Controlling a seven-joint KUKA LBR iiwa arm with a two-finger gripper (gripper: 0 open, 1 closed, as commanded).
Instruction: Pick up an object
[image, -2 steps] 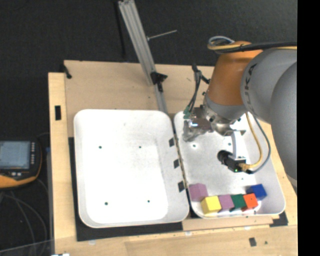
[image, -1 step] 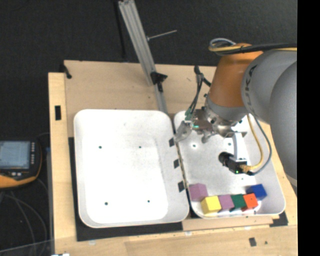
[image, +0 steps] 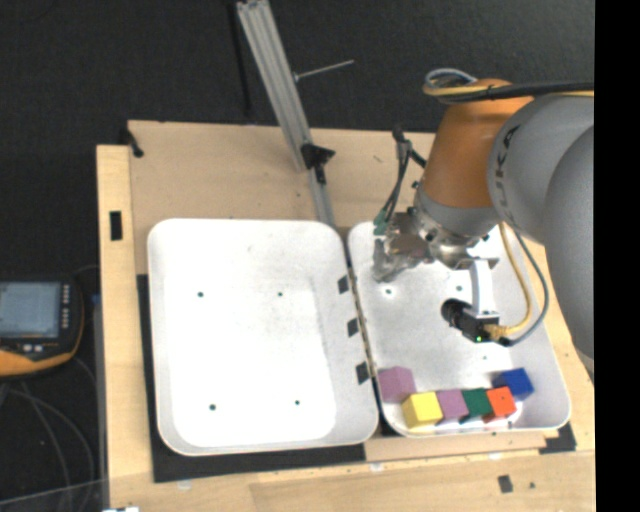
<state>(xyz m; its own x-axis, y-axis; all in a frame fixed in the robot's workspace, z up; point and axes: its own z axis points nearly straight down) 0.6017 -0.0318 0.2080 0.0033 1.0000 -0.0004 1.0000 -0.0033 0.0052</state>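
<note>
Several small blocks lie along the front edge of the right bin (image: 420, 320): a purple block (image: 397, 381), a yellow block (image: 422, 408), a mauve block (image: 452, 403), a green block (image: 475, 402), an orange block (image: 499, 402) and a blue block (image: 515, 382). My gripper (image: 388, 262) hangs over the bin's back left corner, well away from the blocks. The grey arm with its orange band (image: 465, 150) covers the bin's back right part. I see no block at the gripper.
The left bin (image: 250, 330) lies beside the right one, their rims touching. A slanted metal rail (image: 290, 110) runs from the back down to the bins' junction. A black cable fitting (image: 468, 320) hangs over the right bin. A handheld device (image: 35, 315) sits off the bench's left edge.
</note>
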